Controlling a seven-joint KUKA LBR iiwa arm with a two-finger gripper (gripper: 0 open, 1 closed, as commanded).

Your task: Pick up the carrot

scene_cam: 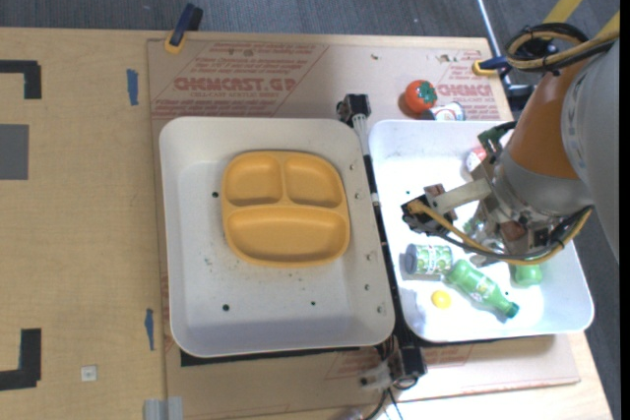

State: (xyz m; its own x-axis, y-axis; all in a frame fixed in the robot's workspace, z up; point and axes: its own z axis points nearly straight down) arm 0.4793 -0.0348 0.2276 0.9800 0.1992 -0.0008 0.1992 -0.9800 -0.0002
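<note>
We log the grey arm's gripper point(492, 229) low over the right shallow white bin point(571, 310), near a green plastic bottle point(480, 288). Whether it is open or closed, we cannot tell. Long axis and heading of the carrot: unreadable.

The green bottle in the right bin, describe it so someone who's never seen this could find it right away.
Start at the right white bin, the one the arm reaches into. Near its front edge lies the green bottle, on its side at a slant, cap toward the front right. It is longer than the green-labelled can to its left and the small yellow piece beside it.
</note>
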